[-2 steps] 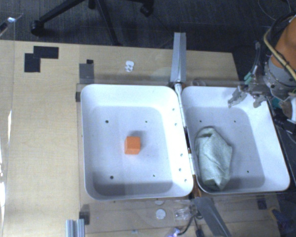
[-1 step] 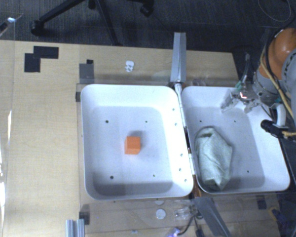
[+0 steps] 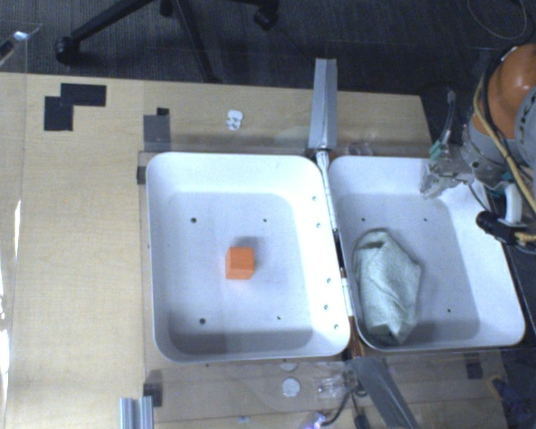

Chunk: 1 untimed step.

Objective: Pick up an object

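Camera view: gripper [image 3: 436,182] hovers at the right bin's [image 3: 496,329] far edge, too blurred to tell its state. An orange cube [image 3: 240,263] sits mid left bin [image 3: 161,239]; a crumpled grey cloth [image 3: 387,286] lies in the right.

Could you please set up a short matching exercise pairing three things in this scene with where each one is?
Things:
1. orange cube
2. grey cloth
3. end effector

Places:
A. over the right bin's far right corner
B. middle of the left bin's floor
C. near left part of the right bin

Pairs: 1-B, 2-C, 3-A
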Available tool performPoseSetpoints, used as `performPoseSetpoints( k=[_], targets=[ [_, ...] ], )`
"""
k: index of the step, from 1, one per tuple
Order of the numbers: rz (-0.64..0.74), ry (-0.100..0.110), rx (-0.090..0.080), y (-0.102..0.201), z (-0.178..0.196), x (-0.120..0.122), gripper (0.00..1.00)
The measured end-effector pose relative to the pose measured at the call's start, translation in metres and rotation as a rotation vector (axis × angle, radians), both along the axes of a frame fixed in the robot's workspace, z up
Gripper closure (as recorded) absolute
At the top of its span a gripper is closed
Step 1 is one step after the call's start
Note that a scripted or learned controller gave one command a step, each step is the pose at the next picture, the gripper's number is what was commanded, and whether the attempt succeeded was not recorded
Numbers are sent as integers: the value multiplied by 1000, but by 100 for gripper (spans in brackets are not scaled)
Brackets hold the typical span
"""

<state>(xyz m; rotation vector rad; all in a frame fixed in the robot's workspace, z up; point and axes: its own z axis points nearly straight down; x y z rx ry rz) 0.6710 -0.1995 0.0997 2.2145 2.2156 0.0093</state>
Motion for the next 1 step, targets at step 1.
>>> performPoseSetpoints(
  k=[1],
  targets=[
    [-23,3,1,52,109,-15,100]
  ],
)
